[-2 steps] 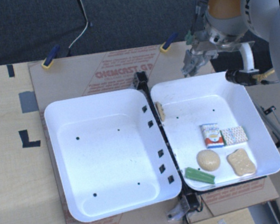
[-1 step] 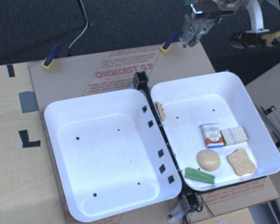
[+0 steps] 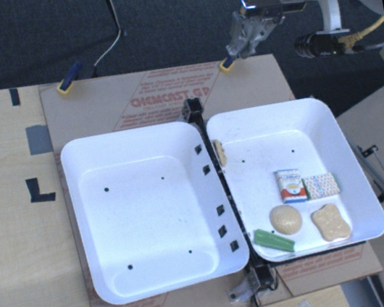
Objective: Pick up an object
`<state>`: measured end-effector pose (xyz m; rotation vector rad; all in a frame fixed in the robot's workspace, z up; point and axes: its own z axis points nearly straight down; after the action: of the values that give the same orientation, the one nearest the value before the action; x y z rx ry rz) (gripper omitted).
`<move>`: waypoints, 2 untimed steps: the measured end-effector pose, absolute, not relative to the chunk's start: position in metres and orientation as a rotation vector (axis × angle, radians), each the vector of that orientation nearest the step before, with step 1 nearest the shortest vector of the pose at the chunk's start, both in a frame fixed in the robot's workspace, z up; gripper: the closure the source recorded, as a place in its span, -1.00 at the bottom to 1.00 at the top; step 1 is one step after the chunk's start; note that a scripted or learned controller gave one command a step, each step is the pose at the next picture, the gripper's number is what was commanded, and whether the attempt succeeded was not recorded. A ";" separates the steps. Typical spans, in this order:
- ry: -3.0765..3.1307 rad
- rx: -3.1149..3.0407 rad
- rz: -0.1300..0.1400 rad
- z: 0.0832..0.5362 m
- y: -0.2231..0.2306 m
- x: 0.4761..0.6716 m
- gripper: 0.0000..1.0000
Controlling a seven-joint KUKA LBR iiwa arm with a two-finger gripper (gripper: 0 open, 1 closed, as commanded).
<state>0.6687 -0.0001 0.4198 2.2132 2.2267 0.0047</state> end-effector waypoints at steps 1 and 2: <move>2.225 2.215 0.003 0.445 0.040 0.668 1.00; 2.225 2.215 0.004 0.479 0.084 0.668 1.00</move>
<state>0.6684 0.0837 0.4787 2.2149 2.2253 0.0043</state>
